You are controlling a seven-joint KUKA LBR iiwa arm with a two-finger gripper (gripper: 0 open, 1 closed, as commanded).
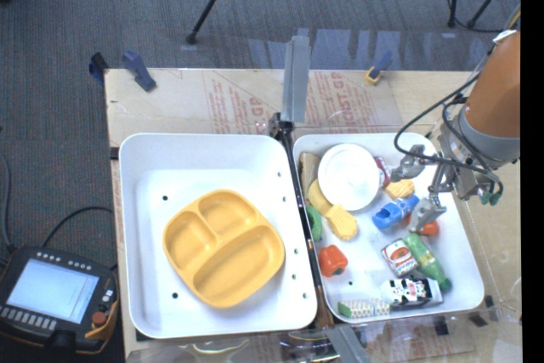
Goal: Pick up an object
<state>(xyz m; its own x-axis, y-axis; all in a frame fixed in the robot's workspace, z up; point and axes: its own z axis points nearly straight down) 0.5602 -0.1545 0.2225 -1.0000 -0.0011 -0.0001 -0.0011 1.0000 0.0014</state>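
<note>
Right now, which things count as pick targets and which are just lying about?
Job:
gripper, over the right bin
white bowl
blue toy
red pepper
green bottle
yellow toy

Lying about:
yellow tray in the left bin
pendant on the floor
clamps

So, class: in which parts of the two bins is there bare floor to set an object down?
Left bin: bare floor rings the yellow divided plate, widest along the far and left walls. Right bin: crowded; a small patch between the red pepper and the can.

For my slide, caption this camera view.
Arm's gripper hovers over the toy-filled right bin; a yellow tray sits in the left bin.
</note>
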